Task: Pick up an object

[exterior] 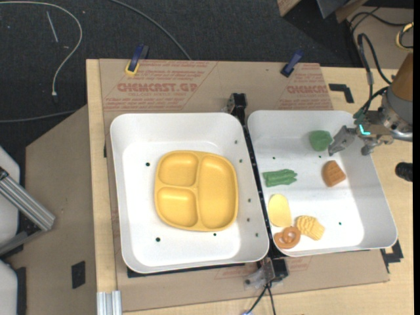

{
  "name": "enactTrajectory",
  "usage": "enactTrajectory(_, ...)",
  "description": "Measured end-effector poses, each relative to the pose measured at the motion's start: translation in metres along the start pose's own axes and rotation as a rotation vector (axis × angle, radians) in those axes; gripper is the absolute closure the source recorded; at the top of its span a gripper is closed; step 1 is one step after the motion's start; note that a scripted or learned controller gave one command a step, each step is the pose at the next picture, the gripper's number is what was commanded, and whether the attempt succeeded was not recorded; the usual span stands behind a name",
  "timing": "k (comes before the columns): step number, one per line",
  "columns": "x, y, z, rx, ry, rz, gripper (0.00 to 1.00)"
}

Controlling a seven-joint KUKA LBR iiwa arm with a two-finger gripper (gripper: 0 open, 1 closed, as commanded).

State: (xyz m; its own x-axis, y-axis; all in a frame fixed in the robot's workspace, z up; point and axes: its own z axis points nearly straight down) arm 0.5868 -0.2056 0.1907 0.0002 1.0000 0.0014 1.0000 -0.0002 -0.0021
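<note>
Gripper (354,141) sits over the right bin (374,195), near its far right corner, arm coming in from the right w/ orange band at frame edge. Fingers spread open, nothing btwn them; left fingertip is just beside the green rounded piece (320,140), not clearly touching. Other items in right bin: brown chunk (333,174) just below the gripper, toward the right wall; green leafy piece (280,176) near the left wall, mid-bin; pale yellow oval (279,209) below it; orange ring (287,237) at the near edge, touching the yellow ridged piece (310,227) on its right. Left bin (131,176) holds a yellow 3-compartment plate (196,190), roughly centred. Two blue clamps (136,59) pin the cardboard sheet at the bench's far edge.
</note>
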Motion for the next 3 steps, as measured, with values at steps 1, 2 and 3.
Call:
enactTrajectory(1, 0.000, 0.000, -0.001, -0.002, 0.000, 0.000, 0.00)
enactTrajectory(2, 0.001, -0.003, 0.040, 0.001, 0.000, 0.000, 0.00)
enactTrajectory(3, 0.002, -0.007, 0.095, -0.001, -0.001, -0.001, 0.00)
